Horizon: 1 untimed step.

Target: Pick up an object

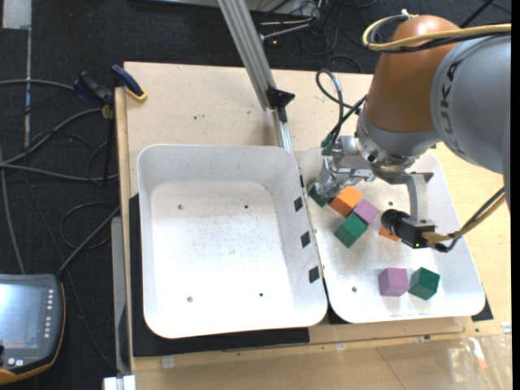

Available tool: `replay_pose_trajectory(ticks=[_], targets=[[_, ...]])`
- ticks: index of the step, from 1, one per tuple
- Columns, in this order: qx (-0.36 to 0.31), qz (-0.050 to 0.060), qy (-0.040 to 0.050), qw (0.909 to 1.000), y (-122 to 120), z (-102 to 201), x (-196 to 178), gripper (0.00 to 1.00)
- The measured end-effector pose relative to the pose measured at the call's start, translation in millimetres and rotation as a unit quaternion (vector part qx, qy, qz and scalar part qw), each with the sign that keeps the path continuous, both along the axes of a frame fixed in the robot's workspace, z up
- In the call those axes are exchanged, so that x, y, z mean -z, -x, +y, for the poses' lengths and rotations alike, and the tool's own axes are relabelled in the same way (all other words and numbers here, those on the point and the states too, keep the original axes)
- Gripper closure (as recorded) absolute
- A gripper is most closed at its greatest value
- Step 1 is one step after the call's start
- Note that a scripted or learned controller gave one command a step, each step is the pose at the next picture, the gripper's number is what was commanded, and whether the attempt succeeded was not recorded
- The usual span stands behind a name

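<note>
low over the right shallow white bin [455, 299], grey arm's jaws [331, 181] at its upper left corner, state impossible to tell from this slant. right beside and just below-right of them: small orange cube [348, 199], touching a pale purple cube [367, 211] and a green cube [351, 231]. further off toward the near edge, another purple cube [393, 281] and green cube [424, 283].

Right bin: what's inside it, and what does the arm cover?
The right bin holds an orange block, two purple blocks and two green blocks. The arm covers the bin's far part.
</note>
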<state>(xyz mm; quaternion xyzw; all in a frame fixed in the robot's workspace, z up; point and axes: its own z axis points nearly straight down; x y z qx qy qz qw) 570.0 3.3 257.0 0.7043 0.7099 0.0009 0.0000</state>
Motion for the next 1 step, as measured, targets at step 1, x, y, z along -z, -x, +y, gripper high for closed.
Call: replay_pose_trajectory(ticks=[1], targets=[[0.000, 0.000, -0.0001, 1.0000, 0.9, 62.0, 1.2, 1.00]])
